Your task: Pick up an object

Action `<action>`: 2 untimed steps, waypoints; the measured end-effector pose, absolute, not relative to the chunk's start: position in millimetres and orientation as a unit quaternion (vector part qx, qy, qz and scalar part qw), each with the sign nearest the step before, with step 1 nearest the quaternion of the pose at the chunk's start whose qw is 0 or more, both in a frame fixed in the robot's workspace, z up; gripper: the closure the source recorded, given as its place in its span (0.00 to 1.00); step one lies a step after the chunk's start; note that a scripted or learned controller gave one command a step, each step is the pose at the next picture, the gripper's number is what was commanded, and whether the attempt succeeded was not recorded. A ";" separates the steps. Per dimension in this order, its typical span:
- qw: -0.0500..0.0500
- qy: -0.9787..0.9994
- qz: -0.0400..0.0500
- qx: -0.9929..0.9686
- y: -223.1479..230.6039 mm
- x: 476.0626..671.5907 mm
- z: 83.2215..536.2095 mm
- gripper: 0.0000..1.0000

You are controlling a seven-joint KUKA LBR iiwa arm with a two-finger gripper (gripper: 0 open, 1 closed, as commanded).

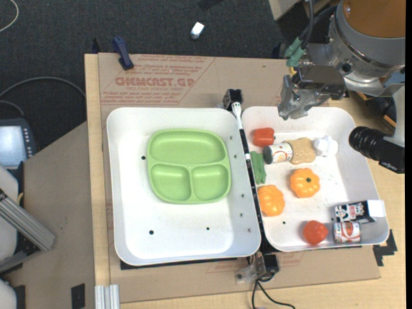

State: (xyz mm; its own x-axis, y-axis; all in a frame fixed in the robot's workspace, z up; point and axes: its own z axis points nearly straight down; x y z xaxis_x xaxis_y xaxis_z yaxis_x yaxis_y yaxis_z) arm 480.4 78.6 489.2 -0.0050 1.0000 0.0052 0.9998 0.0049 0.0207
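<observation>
Lying crosswise (cap leftward), bottle (291, 152)

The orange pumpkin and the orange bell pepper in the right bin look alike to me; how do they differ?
The pumpkin is rounder and ribbed, with a green stem on top; the bell pepper is blockier, smooth and lobed, and I see no stem on it. The pumpkin sits mid-bin, while the pepper lies against the bin's left wall, below the pumpkin in the view. Both are orange, similar in size, and rest apart on the right bin floor.
</observation>
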 end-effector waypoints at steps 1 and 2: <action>-0.004 0.706 -0.007 0.708 77.5 477.7 342.6 1.00; 0.002 0.709 0.005 0.705 125.4 479.9 434.5 1.00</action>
